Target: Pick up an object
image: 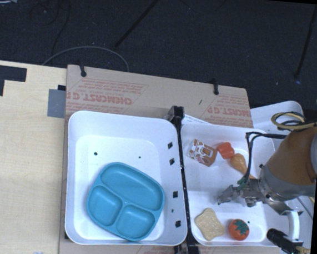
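The right bin [193, 197] holds a small brown-and-white packet [202, 152], a red piece [225, 150], an orange-tan piece [239, 162], a slice of toast [209, 224] and a red tomato-like toy [238, 229]. My gripper [234, 195] hangs low over the middle of this bin, reaching in from the right, above the toast and left of the orange-banded wrist [292, 159]. I see nothing between its fingers.
The left bin [84, 144] carries a blue divided plate [126, 200]. A black divider rail [178, 170] runs between the bins. Cardboard [150, 98] lies under both, and cables [284, 120] loop at the right.
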You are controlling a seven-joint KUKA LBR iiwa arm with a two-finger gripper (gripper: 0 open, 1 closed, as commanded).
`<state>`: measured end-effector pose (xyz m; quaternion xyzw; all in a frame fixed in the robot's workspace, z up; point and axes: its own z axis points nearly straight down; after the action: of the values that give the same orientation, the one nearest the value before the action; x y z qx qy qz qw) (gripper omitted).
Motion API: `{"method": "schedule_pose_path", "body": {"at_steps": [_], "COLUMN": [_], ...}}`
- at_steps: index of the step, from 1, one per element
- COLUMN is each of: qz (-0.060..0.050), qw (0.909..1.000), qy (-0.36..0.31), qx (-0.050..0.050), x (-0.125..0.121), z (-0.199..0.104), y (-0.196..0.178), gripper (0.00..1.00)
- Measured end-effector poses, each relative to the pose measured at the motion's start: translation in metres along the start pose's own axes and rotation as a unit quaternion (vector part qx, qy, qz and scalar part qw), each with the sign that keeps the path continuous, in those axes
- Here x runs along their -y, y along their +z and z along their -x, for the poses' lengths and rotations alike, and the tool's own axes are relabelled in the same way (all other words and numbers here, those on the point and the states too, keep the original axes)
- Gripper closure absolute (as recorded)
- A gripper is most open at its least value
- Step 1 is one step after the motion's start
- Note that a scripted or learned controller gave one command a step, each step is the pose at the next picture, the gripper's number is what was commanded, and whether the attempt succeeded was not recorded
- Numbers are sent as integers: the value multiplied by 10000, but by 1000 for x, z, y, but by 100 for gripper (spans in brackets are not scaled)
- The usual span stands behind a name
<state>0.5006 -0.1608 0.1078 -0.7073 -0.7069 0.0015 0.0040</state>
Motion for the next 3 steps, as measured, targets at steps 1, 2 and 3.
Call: {"method": "schedule_pose_path", "body": {"at_steps": [1, 2, 3], "qz": [13, 44, 47], "qw": [10000, 10000, 10000], "qy": [25, 22, -9], "qx": [5, 18, 19], "x": [-1, 3, 7], "z": [2, 4, 6], "y": [-12, -55, -98], "gripper": [100, 100, 100]}}
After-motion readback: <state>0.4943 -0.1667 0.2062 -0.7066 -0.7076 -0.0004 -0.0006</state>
